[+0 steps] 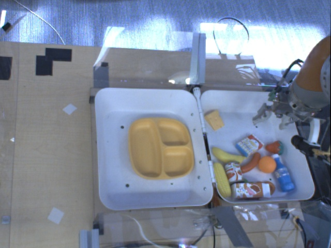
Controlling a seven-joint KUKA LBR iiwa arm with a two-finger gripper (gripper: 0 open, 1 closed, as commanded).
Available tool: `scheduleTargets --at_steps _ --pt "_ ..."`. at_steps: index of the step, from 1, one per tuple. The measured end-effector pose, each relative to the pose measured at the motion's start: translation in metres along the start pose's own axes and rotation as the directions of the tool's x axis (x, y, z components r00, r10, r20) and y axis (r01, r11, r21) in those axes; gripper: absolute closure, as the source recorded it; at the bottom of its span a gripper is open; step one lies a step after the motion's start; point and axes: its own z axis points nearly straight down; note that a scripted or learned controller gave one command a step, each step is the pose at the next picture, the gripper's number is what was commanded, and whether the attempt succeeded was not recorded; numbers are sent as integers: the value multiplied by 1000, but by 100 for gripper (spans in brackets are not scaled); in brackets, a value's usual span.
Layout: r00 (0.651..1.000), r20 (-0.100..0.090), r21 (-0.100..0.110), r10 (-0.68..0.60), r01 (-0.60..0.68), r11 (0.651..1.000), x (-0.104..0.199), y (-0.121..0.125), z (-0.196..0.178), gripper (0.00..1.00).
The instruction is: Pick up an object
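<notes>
My tool (270, 110) hovered over the right bin's (238, 103) far corner, its grip state impossible to tell; nothing lifted yet, the toys, an orange (267, 165) among them, lay below.

- A blue-grey carpeted floor (155, 14) lies beyond the claw, streaked with bright patches of light.
- A pale wooden benchtop (46, 138) spreads far to the claw's left, bearing black square markings (51, 60).
- A thin white cable (41, 19) crosses the floor.
</notes>
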Motion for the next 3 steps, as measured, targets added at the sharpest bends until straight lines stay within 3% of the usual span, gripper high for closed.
scheduleTargets --at_steps 1,2,3 --pt "999 1 -8 46 -46 999 22 -31 43 0" --pt "977 2 -10 -213 213 977 58 26 43 0" --pt "976 5 -16 -219 219 976 59 28 30 100"
